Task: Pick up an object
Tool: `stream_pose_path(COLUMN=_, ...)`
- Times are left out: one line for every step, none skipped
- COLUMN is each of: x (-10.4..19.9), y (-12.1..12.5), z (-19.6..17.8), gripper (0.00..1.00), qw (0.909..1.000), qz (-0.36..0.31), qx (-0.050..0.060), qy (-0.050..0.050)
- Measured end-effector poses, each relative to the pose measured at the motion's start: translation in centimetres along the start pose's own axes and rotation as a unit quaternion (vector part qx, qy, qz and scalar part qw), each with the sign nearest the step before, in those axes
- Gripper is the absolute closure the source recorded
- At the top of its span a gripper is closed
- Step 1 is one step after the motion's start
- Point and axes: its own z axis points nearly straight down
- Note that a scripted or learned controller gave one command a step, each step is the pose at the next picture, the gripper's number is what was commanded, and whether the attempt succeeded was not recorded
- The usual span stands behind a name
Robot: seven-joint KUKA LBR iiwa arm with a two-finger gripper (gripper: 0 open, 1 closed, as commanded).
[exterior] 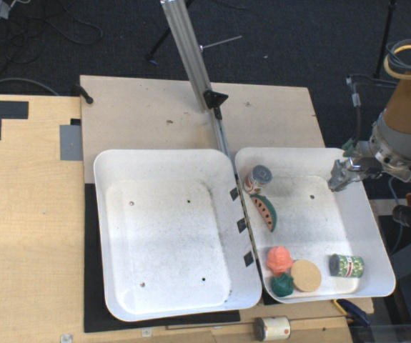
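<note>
Left bin (112,191) sits beside the right bin (377,263), which holds a small can (257,179), melon slice (266,212), pink ball (279,259), wooden disc (306,275) and green can (346,266). The gripper (339,175) hovers at the far right rim, holding nothing; it risks clipping that rim, well apart from any object. Dark carpet and cables lie beyond.

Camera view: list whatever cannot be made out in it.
- Pincer: too small and blurred to tell how it is set, over the right bin's far right rim.
- Arm: cut off by the picture's right side.
- Teal lump: partly hidden by the pink object and the tan disc.
- Can: label too small to read.
- Cylinder: low at the bottom edge, kind unclear.
</note>
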Motion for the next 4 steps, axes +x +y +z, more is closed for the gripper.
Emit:
stream_pose_path(x=5.3, y=-1.5, z=1.1, gripper=1.00, qw=1.0000, qz=0.000, qx=0.002, qy=0.001)
stream_pose_path(x=10.0, y=-2.4, z=0.3, gripper=1.00, qw=1.0000, qz=-0.001, qx=0.003, qy=0.002)
stream_pose_path(x=14.1, y=-3.5, z=0.3, gripper=1.00, qw=1.0000, qz=-0.001, qx=0.003, qy=0.001)
stream_pose_path(x=19.8, y=-4.5, z=-0.1, gripper=1.00, qw=1.0000, qz=-0.002, qx=0.004, qy=0.002)
